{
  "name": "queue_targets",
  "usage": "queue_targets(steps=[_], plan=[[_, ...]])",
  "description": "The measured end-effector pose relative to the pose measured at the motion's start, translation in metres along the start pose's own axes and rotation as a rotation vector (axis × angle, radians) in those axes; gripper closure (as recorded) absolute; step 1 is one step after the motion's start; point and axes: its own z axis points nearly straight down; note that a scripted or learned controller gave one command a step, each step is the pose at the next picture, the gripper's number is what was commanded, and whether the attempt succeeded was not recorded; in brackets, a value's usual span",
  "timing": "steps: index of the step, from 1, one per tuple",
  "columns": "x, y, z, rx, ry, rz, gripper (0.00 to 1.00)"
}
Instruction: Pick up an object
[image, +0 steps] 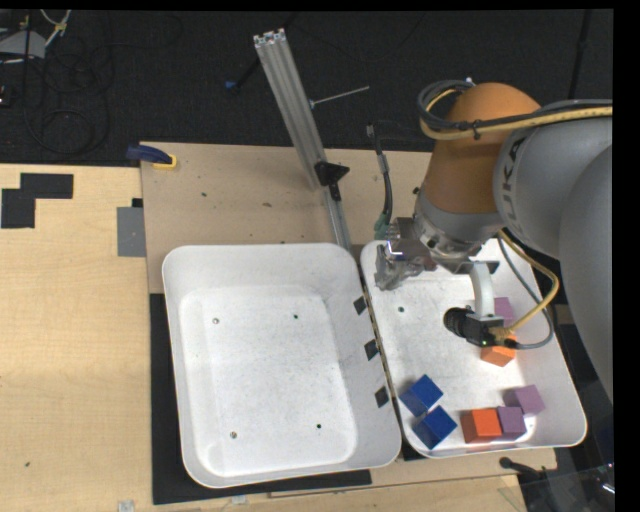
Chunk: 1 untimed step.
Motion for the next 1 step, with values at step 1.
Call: queue_targets(steps=[1], plan=[[0.0465, 0.0009, 0.0044, 0.002, 0.000, 0.001, 1.00]])
